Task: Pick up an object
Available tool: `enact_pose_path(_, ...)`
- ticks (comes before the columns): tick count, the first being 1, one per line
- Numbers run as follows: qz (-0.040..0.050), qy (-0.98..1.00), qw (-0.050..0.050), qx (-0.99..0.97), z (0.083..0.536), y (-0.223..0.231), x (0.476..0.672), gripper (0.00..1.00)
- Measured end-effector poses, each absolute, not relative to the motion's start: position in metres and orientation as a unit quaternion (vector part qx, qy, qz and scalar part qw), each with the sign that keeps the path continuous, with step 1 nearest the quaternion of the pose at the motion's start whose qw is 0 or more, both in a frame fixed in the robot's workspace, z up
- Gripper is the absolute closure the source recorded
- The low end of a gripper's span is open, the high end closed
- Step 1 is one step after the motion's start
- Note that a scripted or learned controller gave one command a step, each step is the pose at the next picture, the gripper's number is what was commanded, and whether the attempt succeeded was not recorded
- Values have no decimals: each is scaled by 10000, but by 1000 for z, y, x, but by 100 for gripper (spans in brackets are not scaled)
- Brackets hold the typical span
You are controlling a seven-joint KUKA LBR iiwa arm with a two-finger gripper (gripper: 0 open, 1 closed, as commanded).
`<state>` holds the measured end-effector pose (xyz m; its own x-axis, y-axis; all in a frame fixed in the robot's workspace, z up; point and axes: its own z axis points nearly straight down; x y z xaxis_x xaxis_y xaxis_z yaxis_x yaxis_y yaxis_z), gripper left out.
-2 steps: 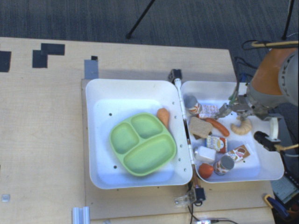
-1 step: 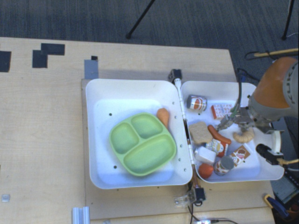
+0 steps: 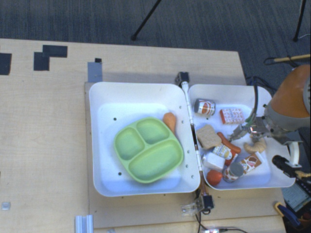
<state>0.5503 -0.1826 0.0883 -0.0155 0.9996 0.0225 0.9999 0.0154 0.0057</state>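
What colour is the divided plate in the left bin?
Light green plate, clearest in the camera view.

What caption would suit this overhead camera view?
Robot gripper hovers over a right bin of toy food; green divided plate fills the left bin.

We see a pale wooden bench (image 3: 43,130) carrying two shallow white bins side by side. In the left bin (image 3: 104,98) a green divided plate (image 3: 148,149) lies with its three compartments bare, and an orange carrot-like piece (image 3: 170,121) rests just beside the plate's upper right edge, near the wall between the bins. Dark square marks (image 3: 48,56) sit on the bench's far left corner, and a grey bracket (image 3: 95,71) stands just behind the left bin. Beyond the bench, we see dark carpet (image 3: 97,8) crossed by a thin black stand leg (image 3: 150,14).
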Motion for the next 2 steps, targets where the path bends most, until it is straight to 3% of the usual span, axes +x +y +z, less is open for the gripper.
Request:
enact_pose_path(1,-145,-7147,69,-6992,89,-188,526,0)
enact_pose_path(2,-15,-7090,-29,-7052,234,-206,563,0)
